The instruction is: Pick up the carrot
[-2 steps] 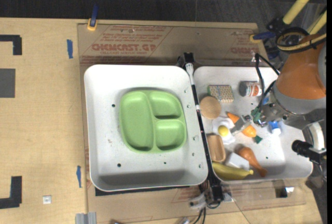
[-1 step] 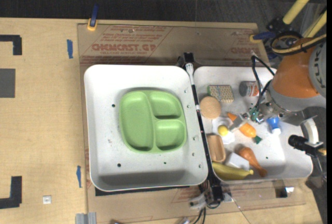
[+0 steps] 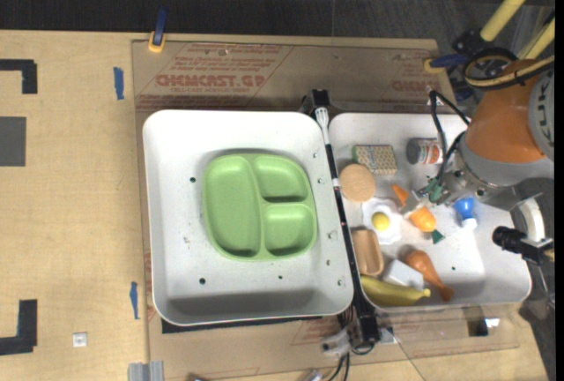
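The carrot (image 3: 423,218) is a short orange piece with a green end, lying near the middle of the right bin (image 3: 502,278). The gripper (image 3: 438,188) hangs low over that bin, just above and slightly right of the carrot in the camera view. The grey wrist and orange band (image 3: 502,128) rise from it toward the right. Whether the gripper touches the carrot cannot be made out.
The right bin also holds a small orange sliver (image 3: 400,193), an egg (image 3: 382,220), a round bun (image 3: 357,183), a can (image 3: 425,151), a blue piece (image 3: 464,210), a drumstick (image 3: 425,266), a banana (image 3: 392,289) and a hot dog (image 3: 367,250). A green divided plate (image 3: 260,205) sits in the left bin (image 3: 176,194).
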